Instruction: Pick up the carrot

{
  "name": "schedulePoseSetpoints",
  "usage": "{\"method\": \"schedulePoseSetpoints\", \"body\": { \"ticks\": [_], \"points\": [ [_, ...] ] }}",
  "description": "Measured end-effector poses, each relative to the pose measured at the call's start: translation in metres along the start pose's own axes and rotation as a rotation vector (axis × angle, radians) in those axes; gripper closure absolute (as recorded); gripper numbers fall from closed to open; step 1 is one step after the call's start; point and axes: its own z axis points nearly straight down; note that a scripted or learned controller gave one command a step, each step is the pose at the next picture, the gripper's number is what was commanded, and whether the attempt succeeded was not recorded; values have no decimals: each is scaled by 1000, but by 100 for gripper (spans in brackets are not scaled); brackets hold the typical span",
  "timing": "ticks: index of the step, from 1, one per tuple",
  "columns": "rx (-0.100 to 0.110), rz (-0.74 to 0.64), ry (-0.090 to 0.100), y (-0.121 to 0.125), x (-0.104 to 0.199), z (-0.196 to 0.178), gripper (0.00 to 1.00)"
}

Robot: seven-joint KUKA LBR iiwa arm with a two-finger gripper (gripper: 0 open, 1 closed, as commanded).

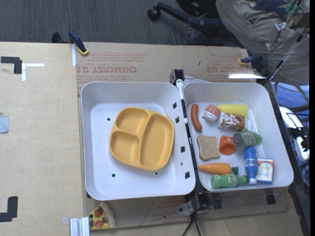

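Gripper (291,13), whose state I cannot tell, sits well apart from carrot (215,168) in right bin (272,107).

grey arm (248,14), blue cables (268,1) along it

- The carrot (214,168) I'm after is a small orange toy, tapered, with a bit of green at its thick end.
- It lies flat on its side in the right bin (275,113), near the bin's front edge, its pointed tip aimed left toward the divider between my two bins.
- Its green end points right, and its front side lies just beside a green bottle (227,181).
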Motion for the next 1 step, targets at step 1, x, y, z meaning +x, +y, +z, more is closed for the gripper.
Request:
{"method": "schedulePoseSetpoints", "body": {
  "ticks": [1],
  "points": [
    [0, 0, 0, 0, 0, 0, 0]
  ]
}}
